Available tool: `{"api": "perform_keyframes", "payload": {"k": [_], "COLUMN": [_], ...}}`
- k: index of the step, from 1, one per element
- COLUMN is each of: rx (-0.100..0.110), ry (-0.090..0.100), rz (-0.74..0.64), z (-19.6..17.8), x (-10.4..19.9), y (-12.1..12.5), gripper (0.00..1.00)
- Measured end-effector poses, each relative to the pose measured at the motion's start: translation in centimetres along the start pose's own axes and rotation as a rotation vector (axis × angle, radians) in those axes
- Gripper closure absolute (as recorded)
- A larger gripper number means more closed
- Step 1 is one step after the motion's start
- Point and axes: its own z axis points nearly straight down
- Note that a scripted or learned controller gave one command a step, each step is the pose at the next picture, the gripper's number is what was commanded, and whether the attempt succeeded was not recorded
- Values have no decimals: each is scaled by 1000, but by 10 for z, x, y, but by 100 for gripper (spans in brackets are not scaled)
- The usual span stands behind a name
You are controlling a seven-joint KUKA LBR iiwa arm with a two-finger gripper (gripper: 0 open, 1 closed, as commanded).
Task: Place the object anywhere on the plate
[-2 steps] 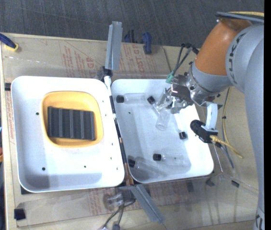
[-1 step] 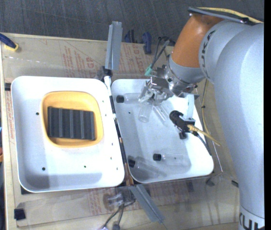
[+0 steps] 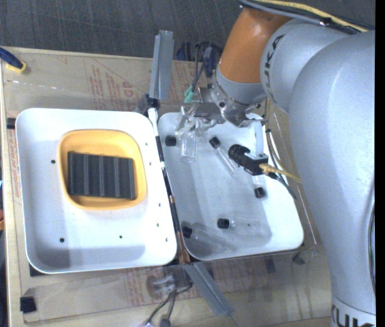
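Observation:
A yellow plate (image 3: 76, 144) with rounded corners lies in the left bin (image 3: 39, 230); a dark ribbed panel (image 3: 101, 176) covers its middle. Several clear tubes with black caps lie scattered in the right bin (image 3: 284, 234): one near the front (image 3: 236, 223), one at the front left corner (image 3: 202, 236), one by the right wall (image 3: 259, 191). My gripper (image 3: 191, 122) hangs over the back left corner of the right bin. Right under it is a clear tube (image 3: 189, 147); I cannot tell whether it is held.
A black cap (image 3: 170, 140) sits by the right bin's left wall and another (image 3: 214, 142) near its back. A metal bar (image 3: 161, 56) stands behind the gap between the bins. The grey arm (image 3: 328, 114) covers the bench's right side.

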Motion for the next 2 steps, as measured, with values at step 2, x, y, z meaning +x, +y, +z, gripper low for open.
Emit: {"api": "perform_keyframes", "payload": {"k": [2], "rx": [0], "ry": [-1], "rz": [-464], "z": [-20], "x": [61], "y": [10], "gripper": [100]}}
